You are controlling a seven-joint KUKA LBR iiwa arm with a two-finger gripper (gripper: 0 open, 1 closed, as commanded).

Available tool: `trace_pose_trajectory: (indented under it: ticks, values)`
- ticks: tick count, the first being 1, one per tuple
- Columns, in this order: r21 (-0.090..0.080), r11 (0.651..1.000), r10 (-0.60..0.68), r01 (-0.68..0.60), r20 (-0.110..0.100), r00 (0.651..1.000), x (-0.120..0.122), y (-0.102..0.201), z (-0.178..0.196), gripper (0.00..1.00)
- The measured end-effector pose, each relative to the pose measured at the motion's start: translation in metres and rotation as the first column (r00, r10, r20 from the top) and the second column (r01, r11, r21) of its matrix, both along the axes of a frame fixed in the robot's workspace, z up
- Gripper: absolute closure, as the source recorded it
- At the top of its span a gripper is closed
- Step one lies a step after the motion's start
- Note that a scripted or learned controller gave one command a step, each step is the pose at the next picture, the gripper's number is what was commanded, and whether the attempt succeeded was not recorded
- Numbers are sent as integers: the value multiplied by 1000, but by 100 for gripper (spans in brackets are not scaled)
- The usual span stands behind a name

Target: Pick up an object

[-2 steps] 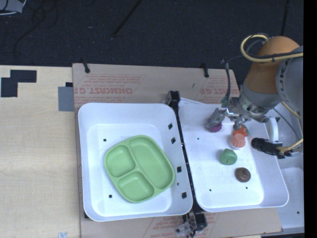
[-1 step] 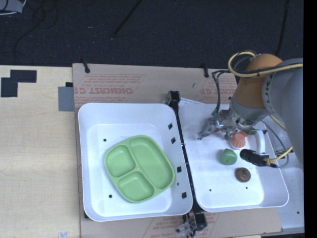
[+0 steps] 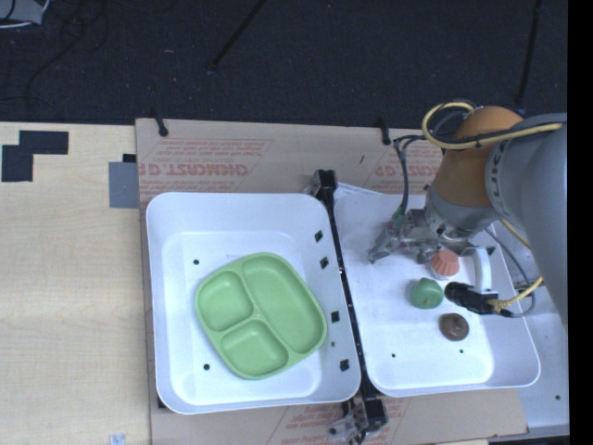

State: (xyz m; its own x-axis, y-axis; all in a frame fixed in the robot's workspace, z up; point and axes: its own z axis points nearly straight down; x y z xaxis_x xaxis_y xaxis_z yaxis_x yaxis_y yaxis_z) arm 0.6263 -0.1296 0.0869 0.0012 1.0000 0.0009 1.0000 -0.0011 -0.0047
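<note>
Green ball (image 3: 426, 293) lies on the floor of the white bin (image 3: 417, 364) on the view's right, about midway along it and toward the arm's side. It sits below and slightly right of the tool (image 3: 398, 241) in the picture, near it but apart from it, with bare white floor between the two. An orange-pink object (image 3: 446, 264) rests just above the green ball, close beside the tool's body and partly tucked under the wrist. A small brown disc (image 3: 453, 326) lies lower in the same bin, just past the green ball and farther from the tool than either of the others.

The tool is low over the upper part of that bin, close to the divider between the two bins, with the grey arm (image 3: 505, 179) reaching in from the right. Whether the tool is open or closed cannot be told from this angle, and nothing can be seen gripped in it.

The other white bin (image 3: 181, 383) holds a green divided plate (image 3: 259, 315), lying flat and turned at a slant. Both bins sit on a sheet of cardboard (image 3: 232, 160) on the pale desk (image 3: 74, 295).
</note>
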Motion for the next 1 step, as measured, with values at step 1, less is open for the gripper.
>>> trace_pose_trajectory:
  ticks: [1]
  values:
    - [0,1000,-1,1,0,1000,0,-1,11,100]
